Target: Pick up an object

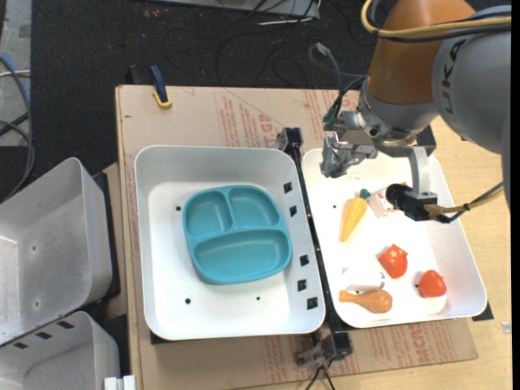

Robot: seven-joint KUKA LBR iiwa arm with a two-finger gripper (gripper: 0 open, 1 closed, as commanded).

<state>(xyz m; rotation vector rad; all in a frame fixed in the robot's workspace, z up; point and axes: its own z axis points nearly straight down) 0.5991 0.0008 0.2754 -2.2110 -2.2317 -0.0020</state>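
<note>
Pickup not yet done. The hand (335, 162) hangs over the far-left corner of the right bin (467, 254); whether it is open cannot be told. The nearest candidate, a toy carrot (352, 216), lies just below it, ungrasped.

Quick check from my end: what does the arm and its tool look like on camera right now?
The arm is grey with a rounded orange section above the wrist and dark lettering on its casing. A yellowish cable loops over the orange part. The tool is small, grey and metallic, with thin wires beside it.

One fixed overhead camera looks slantwise down on both bins (218, 162).
</note>
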